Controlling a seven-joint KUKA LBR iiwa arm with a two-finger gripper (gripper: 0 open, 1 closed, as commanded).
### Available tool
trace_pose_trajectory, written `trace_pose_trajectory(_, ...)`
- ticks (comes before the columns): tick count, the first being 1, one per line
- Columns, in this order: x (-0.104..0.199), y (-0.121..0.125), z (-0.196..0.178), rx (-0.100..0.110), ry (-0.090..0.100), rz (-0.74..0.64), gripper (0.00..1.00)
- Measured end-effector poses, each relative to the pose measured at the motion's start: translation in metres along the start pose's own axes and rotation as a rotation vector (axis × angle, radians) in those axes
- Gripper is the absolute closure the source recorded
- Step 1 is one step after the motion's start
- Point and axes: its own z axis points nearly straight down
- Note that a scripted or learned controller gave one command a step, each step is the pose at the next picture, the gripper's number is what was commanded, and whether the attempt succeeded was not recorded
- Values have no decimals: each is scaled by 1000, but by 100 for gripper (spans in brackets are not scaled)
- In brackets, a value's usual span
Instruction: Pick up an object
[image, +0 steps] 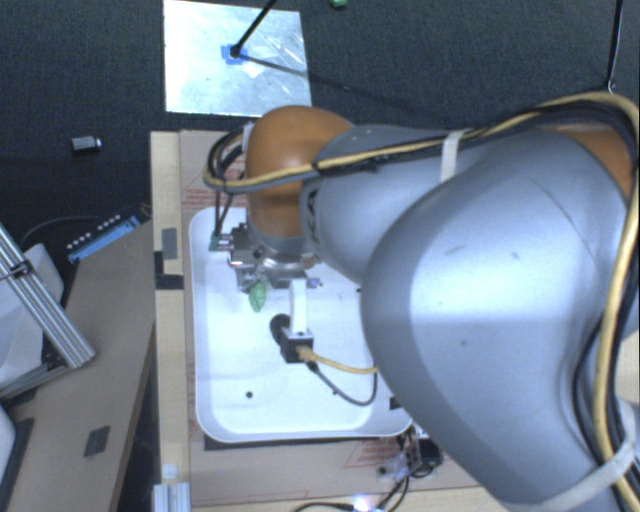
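Green thing: you can see a small green object (258, 296) just under the wrist of the arm, over the white bin (230, 400); it looks like the thing to pick up
Where it is: near the top left part of the bin floor, touching or almost touching the metal end of the arm; you cannot tell if it rests on the bin or hangs just above it
Tool: the tool (262, 285) is down low in the bin, right at the green object; the big grey arm (480, 270) and its orange band (285, 150) hide most of it, so you cannot tell if it is open, closed or holding anything
How far along: I think you are in the middle of the try; the arm has reached the bin and the tool is at the object; the lift is not yet done, and a sure hold is not shown
What is left: get a firm hold, then raise the object clear of the bin
Which way it points: the little bit you see looks longer up and down the picture than across, with a narrow end toward the bottom; it is too small to be sure
Other things: a white bar with a black end and a yellow cable (340, 368) hangs over the bin floor beside the object; the worktop (120, 330) lies to the left
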Motion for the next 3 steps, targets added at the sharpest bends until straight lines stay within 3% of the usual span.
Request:
trace_pose_trajectory(2,0,1,-21,-2,3,2,100)
trace_pose_trajectory(3,-9,-72,12,11,-5,-3,100)
